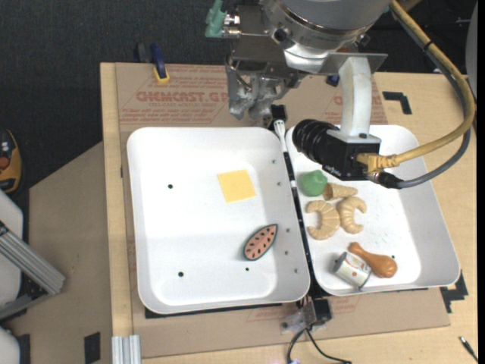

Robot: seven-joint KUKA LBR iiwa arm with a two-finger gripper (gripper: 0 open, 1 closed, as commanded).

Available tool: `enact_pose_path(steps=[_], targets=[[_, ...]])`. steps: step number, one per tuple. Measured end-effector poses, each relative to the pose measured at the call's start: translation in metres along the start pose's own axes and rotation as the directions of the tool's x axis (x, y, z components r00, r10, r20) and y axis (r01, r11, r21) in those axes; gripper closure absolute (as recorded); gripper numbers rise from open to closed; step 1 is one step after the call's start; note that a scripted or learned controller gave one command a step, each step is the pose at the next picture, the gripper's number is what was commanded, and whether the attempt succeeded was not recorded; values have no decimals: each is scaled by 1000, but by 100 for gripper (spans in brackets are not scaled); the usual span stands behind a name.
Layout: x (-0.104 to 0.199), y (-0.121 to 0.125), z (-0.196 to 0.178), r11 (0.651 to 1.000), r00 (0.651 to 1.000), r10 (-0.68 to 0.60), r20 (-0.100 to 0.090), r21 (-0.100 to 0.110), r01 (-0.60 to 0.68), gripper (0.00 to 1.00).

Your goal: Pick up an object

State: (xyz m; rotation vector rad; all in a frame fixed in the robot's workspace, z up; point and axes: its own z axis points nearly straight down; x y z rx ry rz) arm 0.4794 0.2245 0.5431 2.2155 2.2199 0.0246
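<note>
The yellow square slice [236,186] is lying flat in the left bin [151,226], toward its far right part, well apart from the oval salami-like piece [261,243], which is resting nearer the bin's front right corner. In the right bin [432,233], a green rounded piece [311,182] is sitting near the far left corner, just beside the divider between the bins. Just in front of it, two pale croissants [336,214] are lying side by side and touching each other. Toward the front edge of that bin, an orange-brown drumstick shape [375,262] is lying beside a small silver can [352,270] tipped on its side. The gripper [258,101] is hanging above the far edge of the left bin, near its far right corner, with nothing visible between its fingers; whether it is wide or narrow I cannot tell. The grey arm [333,6] is reaching in over the far edge of the bench.
</note>
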Motion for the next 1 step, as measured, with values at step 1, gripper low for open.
enact_pose_path(steps=[1], targets=[[-2, -6, 217, 999, 1000, 3, 16, 32, -4, 100]])
